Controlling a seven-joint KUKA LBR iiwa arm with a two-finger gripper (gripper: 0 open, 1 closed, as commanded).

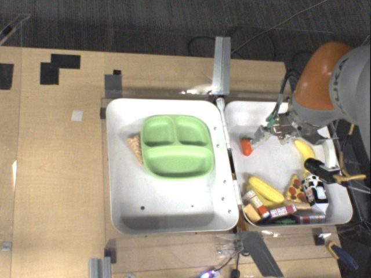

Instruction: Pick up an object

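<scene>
On the left stretches the bare wooden bench (52,172), flat and pale, marked with a few black squares at its far side. Next comes the left bin (122,213), a shallow white tray with rounded corners and smooth walls; a green plate (175,146) of glossy plastic, divided into three compartments, lies in its far half, and a tan, grainy flat piece (135,148) pokes out from under the plate's left edge. The near half of that bin's floor is open white surface. A metal rail (222,68) rises at the far side, above the seam where the two bins meet. In the right bin (243,116), a small orange-red piece (247,147) lies alone on the floor near the left wall, with free room around it. Just to its right and a little farther back hangs the gripper (272,131), a dark metallic assembly under the arm's orange band (316,83); whether its fingers are apart or together cannot be told, and nothing is seen between them. Toward the near side lies a yellow, smooth corn-like toy (265,190), with a crowded row of small packets and tubes (284,212) against the near wall. Farther right, a yellow banana (304,150) lies by a black-and-white toy (314,187) close to the right wall, leaving little space there.
</scene>
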